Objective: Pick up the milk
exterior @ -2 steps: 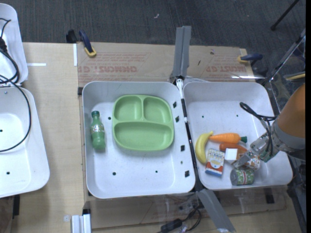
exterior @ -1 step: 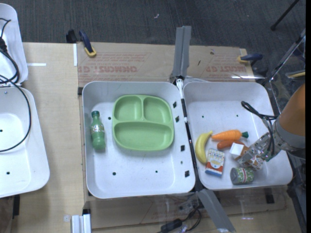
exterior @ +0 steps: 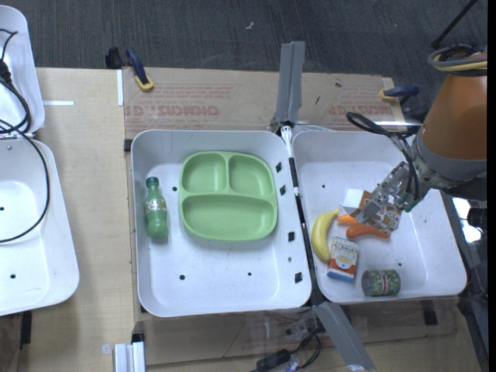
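The milk (exterior: 343, 258) is a small carton with a white and orange face, lying in the right bin (exterior: 438, 273) near its front. A yellow banana (exterior: 321, 234) lies just to its left. My gripper (exterior: 381, 212) hangs low over the middle of the right bin, up and to the right of the carton and apart from it. It is directly over an orange carrot-like item (exterior: 364, 230), and its tip blends into the clutter beneath it.
A dark can (exterior: 380, 282) lies on its side right of the milk. A white piece (exterior: 353, 199) sits behind the banana. The left bin (exterior: 159, 277) holds a green divided plate (exterior: 229, 195) and a green bottle (exterior: 156, 209).
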